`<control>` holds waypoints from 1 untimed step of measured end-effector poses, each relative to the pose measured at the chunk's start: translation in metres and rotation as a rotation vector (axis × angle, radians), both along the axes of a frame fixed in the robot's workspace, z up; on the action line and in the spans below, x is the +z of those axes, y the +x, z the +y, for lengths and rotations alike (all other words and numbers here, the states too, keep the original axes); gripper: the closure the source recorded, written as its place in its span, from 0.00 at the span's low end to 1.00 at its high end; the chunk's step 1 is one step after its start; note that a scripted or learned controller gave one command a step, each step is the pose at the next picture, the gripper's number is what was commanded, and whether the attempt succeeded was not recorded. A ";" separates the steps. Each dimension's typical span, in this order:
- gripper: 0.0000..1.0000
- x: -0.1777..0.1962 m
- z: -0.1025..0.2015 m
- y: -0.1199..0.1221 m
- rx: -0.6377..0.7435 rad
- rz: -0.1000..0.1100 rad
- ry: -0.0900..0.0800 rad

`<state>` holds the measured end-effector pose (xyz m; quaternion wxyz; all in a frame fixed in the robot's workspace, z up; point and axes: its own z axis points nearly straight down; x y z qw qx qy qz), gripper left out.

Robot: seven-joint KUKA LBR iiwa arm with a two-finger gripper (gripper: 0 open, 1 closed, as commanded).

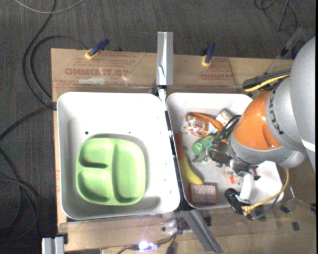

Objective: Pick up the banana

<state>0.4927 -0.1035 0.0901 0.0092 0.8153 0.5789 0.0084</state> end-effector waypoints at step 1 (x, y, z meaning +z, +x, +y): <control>0.00 0.000 0.000 0.000 -0.001 0.001 0.000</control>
